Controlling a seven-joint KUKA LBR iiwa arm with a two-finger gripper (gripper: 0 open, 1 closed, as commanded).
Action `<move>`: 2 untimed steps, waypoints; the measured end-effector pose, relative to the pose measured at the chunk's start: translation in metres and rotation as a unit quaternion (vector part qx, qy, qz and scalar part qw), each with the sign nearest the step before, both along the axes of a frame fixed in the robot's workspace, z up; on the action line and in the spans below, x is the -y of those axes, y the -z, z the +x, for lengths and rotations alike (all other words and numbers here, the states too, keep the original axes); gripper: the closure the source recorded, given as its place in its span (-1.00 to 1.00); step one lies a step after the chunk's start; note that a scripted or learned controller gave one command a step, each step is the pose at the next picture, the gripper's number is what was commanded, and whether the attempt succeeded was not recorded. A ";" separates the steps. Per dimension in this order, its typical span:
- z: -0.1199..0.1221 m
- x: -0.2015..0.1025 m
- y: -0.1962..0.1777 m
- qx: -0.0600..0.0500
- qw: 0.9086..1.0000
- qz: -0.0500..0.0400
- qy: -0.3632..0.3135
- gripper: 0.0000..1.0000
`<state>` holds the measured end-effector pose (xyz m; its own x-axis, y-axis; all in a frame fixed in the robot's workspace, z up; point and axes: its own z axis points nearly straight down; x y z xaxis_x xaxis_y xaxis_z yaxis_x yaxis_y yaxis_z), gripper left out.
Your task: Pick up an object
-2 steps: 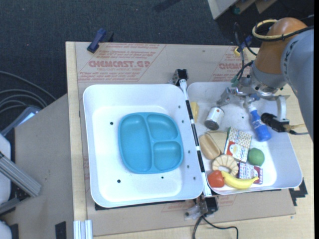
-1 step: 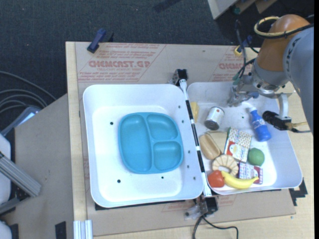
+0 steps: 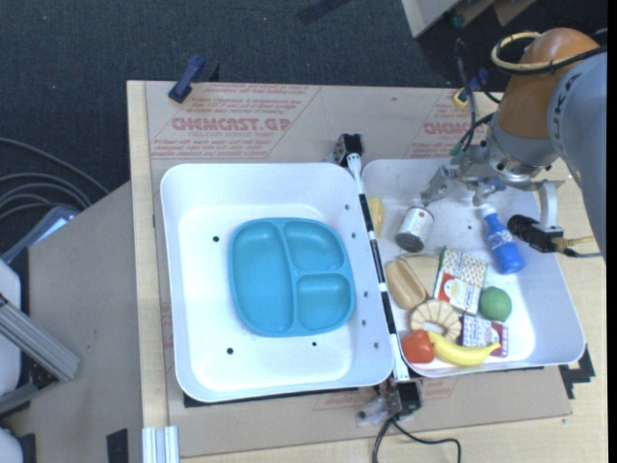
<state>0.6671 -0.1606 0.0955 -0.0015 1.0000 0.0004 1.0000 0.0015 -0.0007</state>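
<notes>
Camera view has the gripper (image 3: 472,186) hovering low over the far end of the right bin (image 3: 559,287), nothing visibly held, and honestly I can't tell how wide it's open. Candidates sit right below: a small can (image 3: 415,228) and a blue bottle (image 3: 501,244). My worry is it lands between them, knocks the can rolling and closes on air.

Even, bright overhead light washes the white bins (image 3: 183,258) nearly featureless, with soft, faint shadows. The picture is mildly grainy and soft; the dark floor (image 3: 77,46) beyond the desk (image 3: 289,114) stays dim.
</notes>
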 end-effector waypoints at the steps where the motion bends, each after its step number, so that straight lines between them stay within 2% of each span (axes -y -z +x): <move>1: 0.000 0.038 0.010 0.001 1.000 -0.001 0.001 -1.00; 2: 0.000 0.038 0.000 0.003 1.000 -0.001 0.001 1.00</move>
<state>0.6675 -0.1985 0.0959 0.0000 1.0000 -0.0025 1.0000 0.0000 0.0045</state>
